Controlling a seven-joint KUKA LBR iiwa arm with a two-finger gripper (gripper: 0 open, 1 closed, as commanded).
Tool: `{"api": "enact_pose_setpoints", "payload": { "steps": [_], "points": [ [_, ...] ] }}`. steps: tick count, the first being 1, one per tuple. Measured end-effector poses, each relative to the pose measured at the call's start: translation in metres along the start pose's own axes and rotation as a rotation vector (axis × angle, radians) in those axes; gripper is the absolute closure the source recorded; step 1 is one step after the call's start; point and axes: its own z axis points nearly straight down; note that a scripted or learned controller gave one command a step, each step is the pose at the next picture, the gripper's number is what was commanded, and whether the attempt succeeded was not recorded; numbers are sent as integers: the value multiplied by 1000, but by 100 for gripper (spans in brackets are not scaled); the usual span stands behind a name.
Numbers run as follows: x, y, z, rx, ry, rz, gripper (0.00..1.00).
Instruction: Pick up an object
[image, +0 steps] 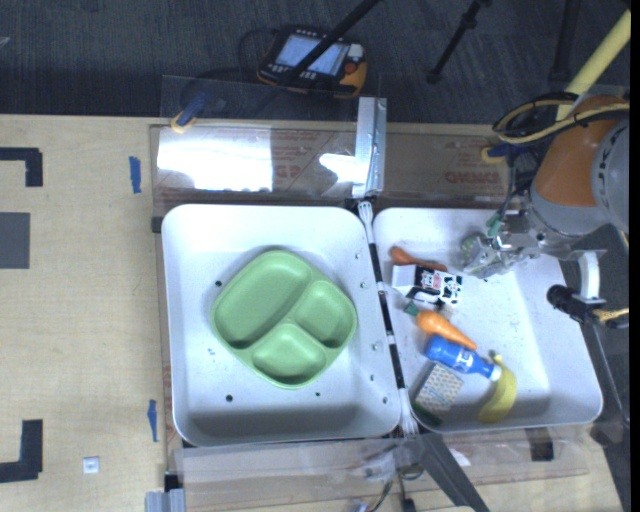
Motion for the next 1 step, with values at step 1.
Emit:
{"api": "enact_pose_setpoints", "payload": {
  "steps": [1],
  "points": [
    [60,6,-76,8,2,55,100]
  ]
}}
